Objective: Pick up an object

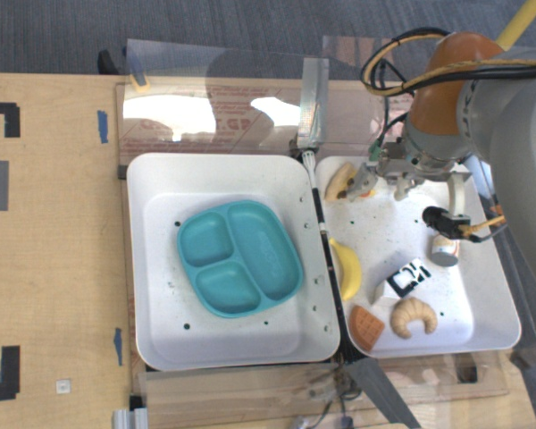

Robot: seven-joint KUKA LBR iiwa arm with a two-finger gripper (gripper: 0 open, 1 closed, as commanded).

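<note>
Left bin (152, 311) holds a teal divided plate (239, 257). In the right bin (491, 324), a yellow banana (347, 271) lies partly hidden by the shared rim. A banana piece (339, 182) lies in the far left corner, just left of the gripper (382, 179). Gripper state cannot be made out. A waffle piece (367, 327), black-and-white block (408, 277) and croissant (414, 316) lie nearer the camera, well apart from it.

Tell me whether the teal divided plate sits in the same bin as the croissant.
No, the teal plate lies in the left bin, the croissant in the right bin.
</note>
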